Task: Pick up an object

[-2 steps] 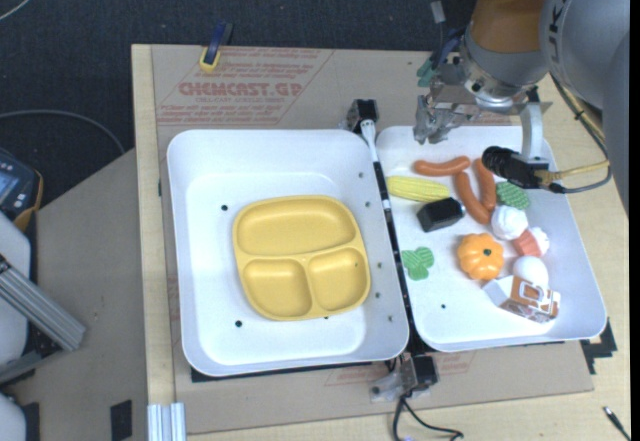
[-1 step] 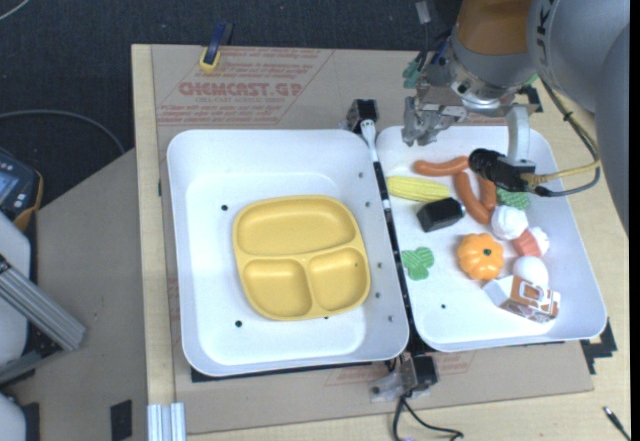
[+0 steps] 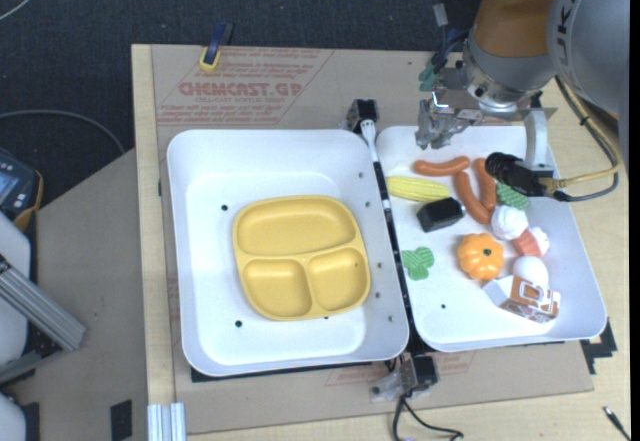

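Observation:
My gripper [image 3: 437,132] hangs over the back left corner of the right bin [image 3: 580,314], just above and apart from an orange-red sausage [image 3: 443,167]. Nothing is visibly held in it. A second sausage [image 3: 470,194] lies to the right of the first. Below them are a yellow corn cob [image 3: 418,189] and a black block [image 3: 440,215]. An orange pumpkin [image 3: 480,255], a green leafy piece [image 3: 417,262], a white and red vegetable [image 3: 510,221] and a small printed box [image 3: 530,301] lie further forward.
The left bin [image 3: 190,229] holds a yellow divided plate [image 3: 298,254]. A black clip [image 3: 362,115] sits at the back of the divider between the bins. A black cable fitting [image 3: 510,172] lies over the right bin's back right. The arm's grey body fills the upper right.

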Tool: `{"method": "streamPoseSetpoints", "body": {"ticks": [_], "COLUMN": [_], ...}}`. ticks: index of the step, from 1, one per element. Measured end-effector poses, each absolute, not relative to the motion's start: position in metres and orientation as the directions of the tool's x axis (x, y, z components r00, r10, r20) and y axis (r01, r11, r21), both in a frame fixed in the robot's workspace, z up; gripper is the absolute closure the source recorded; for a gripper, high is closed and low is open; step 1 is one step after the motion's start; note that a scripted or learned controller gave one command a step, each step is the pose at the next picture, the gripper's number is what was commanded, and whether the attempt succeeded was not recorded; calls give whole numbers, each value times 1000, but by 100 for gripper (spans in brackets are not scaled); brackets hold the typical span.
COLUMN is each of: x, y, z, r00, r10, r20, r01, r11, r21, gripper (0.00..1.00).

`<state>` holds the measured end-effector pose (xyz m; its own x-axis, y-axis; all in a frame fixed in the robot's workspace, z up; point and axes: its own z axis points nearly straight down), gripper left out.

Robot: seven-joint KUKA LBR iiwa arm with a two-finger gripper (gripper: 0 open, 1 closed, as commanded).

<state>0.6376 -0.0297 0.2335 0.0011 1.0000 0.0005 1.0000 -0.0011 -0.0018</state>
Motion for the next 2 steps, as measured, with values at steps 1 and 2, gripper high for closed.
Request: {"method": "streamPoseSetpoints", "body": {"ticks": [1, 2], "x": [644, 635], "y": [-26, -17], "z": [235, 226], "r00": [-1, -1], "r10": [1000, 1000], "r20": [0, 0], "r01": [1000, 1000], "r11": [1, 1], "r21": [2, -2], "gripper": [100, 100]}}
